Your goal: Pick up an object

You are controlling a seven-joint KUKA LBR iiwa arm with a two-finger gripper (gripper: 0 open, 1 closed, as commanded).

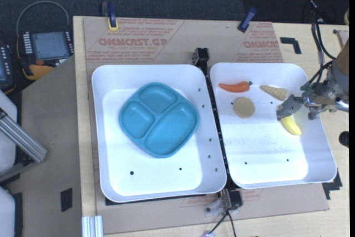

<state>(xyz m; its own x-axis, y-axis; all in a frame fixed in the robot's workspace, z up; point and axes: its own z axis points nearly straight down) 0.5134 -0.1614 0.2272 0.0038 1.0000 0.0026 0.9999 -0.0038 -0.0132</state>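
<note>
The yellow banana-shaped piece (292,126) lies in the right bin (266,172), close to its right wall and just below the gripper (289,108). It is judged the target, since it is the object nearest the tool. The gripper reaches in over the right rim with a dark finger angled down toward the piece's upper end. Whether the fingers are apart or together cannot be told at this size, and nothing shows the piece caught between them, so no hold is claimed.

3 other objects share the same bin. A cone-shaped tan piece (274,91) lies just above and left of the gripper, near enough that a low approach could disturb it. A round tan disc (243,107) sits left of that, nearer the middle of the bin. A red-orange pepper-shaped piece (235,86) lies above the disc, toward the far edge. All 4 objects are grouped in the upper half of the bin, which leaves the near half bare and keeps them within the arm's short reach from the right.

The left bin (119,175) holds 1 item: a blue divided plate (159,119) with 3 compartments, set near the middle and turned at a slant. The 2 bins stand side by side on a brown board (166,41), clamped at its far edge.
</note>
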